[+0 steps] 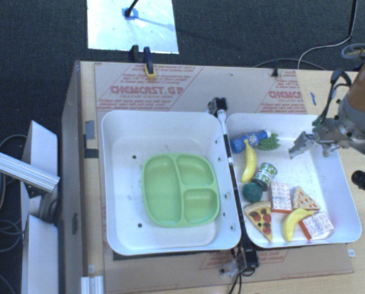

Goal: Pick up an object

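Item: banana, right bin, nine o'clock of hand. Likely light, stiff, slick plastic; grasp mid-body across its width. Hand spread, empty.

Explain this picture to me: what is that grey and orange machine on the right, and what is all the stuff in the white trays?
The camera looks down at a slant on a bench with two shallow white bins. The machine reaching in from the right is a robot arm; its pincer hangs over the right bin with nothing between its fingers. That bin holds toy food: two bananas, a pizza slice, a small can, a blue bottle and little packets. The left bin holds a green divided plate. The arm is meant to pick something up.
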Controlling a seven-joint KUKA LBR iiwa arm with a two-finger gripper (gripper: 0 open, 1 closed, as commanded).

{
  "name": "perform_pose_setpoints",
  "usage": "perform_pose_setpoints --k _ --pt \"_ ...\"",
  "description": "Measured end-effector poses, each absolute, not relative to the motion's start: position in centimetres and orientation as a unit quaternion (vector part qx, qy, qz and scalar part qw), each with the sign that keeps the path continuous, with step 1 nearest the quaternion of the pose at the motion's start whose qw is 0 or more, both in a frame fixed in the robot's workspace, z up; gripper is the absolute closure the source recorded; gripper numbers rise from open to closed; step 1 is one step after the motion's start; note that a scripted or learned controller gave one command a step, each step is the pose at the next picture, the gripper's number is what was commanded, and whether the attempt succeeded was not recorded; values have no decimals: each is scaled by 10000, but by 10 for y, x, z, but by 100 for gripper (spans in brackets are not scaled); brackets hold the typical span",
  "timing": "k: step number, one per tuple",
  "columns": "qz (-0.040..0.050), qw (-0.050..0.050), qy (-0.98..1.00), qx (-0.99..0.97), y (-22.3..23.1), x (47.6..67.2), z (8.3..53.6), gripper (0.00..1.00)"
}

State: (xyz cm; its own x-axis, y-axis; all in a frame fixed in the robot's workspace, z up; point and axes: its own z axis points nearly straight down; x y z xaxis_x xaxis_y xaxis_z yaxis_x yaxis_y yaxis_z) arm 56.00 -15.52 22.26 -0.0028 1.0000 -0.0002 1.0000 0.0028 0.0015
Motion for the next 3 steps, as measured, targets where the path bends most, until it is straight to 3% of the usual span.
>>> perform_pose_setpoints --k 1,2,3 --pt "-1 -6 7084 7058 -116 606 137 0" --pt "13 8 7090 7052 -82 668 123 0" --pt "67 86 7083 7058 -84 641 103 0"
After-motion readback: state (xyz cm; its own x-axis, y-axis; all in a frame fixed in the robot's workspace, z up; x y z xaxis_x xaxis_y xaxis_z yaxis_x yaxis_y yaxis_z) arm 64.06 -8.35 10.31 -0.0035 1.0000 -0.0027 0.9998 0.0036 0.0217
